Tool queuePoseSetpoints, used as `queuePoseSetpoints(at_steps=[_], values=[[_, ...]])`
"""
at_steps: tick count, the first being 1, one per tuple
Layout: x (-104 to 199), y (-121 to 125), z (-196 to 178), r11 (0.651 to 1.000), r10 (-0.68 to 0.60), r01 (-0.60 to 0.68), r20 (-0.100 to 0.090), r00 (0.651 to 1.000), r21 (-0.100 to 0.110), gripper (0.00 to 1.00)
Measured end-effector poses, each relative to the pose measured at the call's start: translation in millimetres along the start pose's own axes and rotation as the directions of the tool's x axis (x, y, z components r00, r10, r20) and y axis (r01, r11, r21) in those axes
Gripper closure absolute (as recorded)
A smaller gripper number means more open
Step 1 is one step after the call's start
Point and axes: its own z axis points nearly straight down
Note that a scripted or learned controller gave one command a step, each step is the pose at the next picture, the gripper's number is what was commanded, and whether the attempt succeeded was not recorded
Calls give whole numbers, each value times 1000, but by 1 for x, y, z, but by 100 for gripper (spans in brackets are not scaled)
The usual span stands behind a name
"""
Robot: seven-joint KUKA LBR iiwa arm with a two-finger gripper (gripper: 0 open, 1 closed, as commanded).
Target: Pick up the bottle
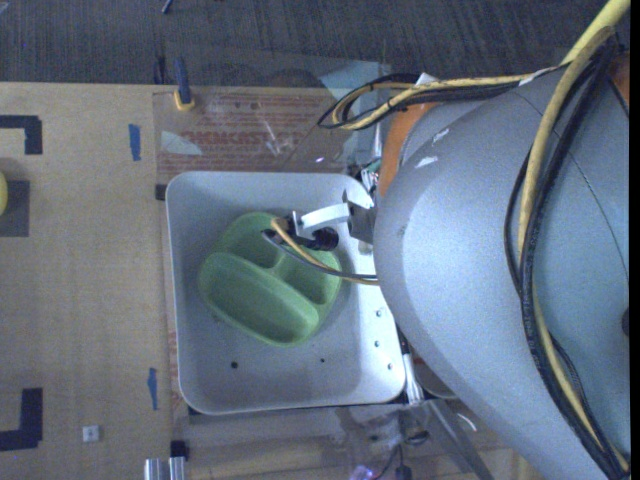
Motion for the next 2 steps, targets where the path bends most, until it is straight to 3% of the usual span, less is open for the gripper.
queuePoseSetpoints(at_steps=[2], values=[[1,0,1,1000,-18,18,-1,1000,0,0]])
